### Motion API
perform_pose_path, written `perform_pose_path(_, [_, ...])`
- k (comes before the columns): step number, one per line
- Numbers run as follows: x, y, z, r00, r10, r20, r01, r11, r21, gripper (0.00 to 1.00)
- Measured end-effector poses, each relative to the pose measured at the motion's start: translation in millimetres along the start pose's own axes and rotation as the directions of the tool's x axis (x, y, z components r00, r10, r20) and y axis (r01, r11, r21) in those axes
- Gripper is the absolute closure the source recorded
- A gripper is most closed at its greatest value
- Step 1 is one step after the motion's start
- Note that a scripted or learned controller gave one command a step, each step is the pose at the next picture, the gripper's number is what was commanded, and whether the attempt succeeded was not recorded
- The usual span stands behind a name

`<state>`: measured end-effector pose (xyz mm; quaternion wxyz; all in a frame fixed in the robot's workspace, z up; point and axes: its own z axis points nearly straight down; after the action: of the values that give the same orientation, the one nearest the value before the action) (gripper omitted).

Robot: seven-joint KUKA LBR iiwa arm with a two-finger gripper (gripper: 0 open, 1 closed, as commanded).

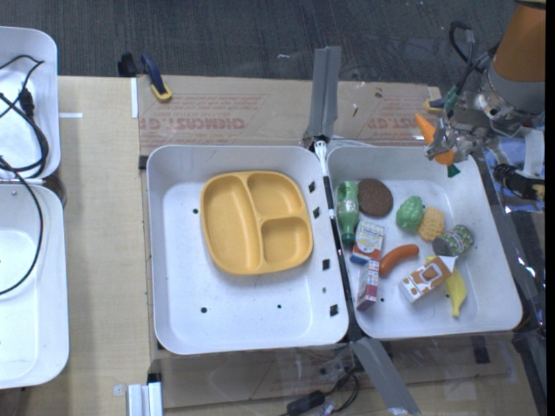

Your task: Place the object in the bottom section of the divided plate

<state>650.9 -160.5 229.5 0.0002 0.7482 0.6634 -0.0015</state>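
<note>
Two shallow white bins sit side by side on the worktop (95, 198). Left bin (173, 302) holds the yellow divided plastic plate (257, 221), lying flat toward the bin's far half, all three sections bare. Right bin (499, 293) holds the clutter: green plastic bottle (348, 211) along its left wall, brown round cookie-like disc (375, 197) just beside it near the far edge, green leafy toy vegetable (409, 213) and yellow corn piece (431, 224) touching each other mid-bin, a grey-green round item (455, 240) near the right wall, small white-and-red carton (369, 236) below the bottle, orange sausage-shaped toy (398, 257) in the centre, narrow red-and-white box (368, 286) toward the near-left corner, orange-and-white juice carton (425, 279) and yellow banana (456, 294) toward the near-right corner. Grey arm with orange band (525, 33) comes in over the far-right corner of the right bin. Gripper (448, 150) hangs above that bin's far edge; something orange shows at the jaws with a small green bit under it, but can't tell whether it is actually clamped or how wide the jaws are. White tub (26, 319) with black cables at the worktop's left edge.
</note>
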Motion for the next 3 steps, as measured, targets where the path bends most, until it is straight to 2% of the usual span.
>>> perform_pose_path(1, [-7.6, -21.0, -79.0, 0.997, 0.077, -0.001, -0.077, 0.997, 0.0, 1.0])
perform_pose_path(2, [-20.5, 10.6, -101.7, 0.99, 0.141, 0.0, -0.141, 0.99, 0.0, 1.0])
perform_pose_path(3, [48.1, 2.2, -17.6, 0.998, -0.061, -0.001, 0.061, 0.998, 0.001, 1.0])
